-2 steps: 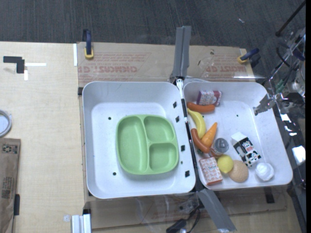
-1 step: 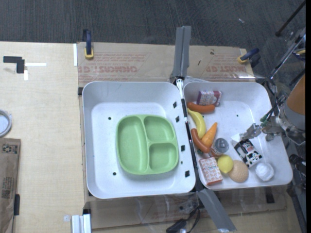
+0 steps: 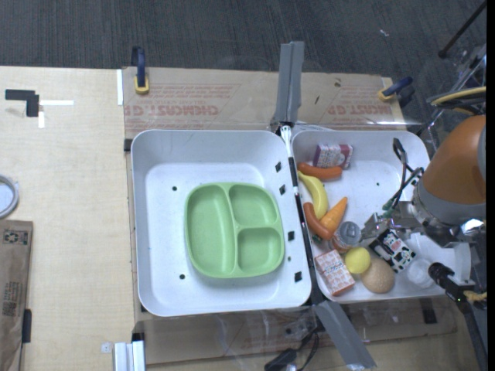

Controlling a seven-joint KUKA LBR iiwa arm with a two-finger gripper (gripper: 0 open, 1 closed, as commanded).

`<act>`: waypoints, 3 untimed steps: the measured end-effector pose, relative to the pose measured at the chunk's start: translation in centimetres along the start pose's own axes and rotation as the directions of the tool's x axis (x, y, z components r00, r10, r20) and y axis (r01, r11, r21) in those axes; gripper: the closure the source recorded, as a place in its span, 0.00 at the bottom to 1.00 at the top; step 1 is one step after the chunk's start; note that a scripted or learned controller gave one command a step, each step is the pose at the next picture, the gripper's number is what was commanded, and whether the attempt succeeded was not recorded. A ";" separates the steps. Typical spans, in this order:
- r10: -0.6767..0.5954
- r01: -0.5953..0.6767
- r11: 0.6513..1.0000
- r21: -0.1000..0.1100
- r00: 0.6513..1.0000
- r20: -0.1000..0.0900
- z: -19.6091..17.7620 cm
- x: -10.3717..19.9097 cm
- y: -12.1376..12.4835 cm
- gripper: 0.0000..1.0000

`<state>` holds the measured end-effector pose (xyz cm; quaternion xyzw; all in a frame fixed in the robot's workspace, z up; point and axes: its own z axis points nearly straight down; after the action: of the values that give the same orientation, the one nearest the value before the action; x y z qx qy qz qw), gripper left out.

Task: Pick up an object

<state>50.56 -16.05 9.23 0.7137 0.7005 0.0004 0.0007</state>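
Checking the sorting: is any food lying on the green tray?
No, the green tray holds nothing; the banana lies in the other bin.

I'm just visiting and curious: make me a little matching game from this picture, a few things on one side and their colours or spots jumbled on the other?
Things:
1. divided plate
2. banana
3. carrot
4. blue clamp

Descriptions:
A. orange, lying beside the banana in the right bin
B. green, alone in the left bin
C. on the cardboard behind the left bin
D. yellow, in the right bin near the divider

Pairs: 1-B, 2-D, 3-A, 4-C
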 end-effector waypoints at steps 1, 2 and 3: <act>0.003 -0.003 1.000 0.000 1.000 0.000 -0.9 -0.1 0.0 1.00; 0.430 -0.430 0.903 0.005 0.903 0.003 -11.2 3.8 -2.9 1.00; 0.571 -0.571 0.821 0.005 0.821 0.003 -2.3 4.9 -1.6 1.00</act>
<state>49.10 -11.09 11.47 0.8907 0.4546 -0.0017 -0.0010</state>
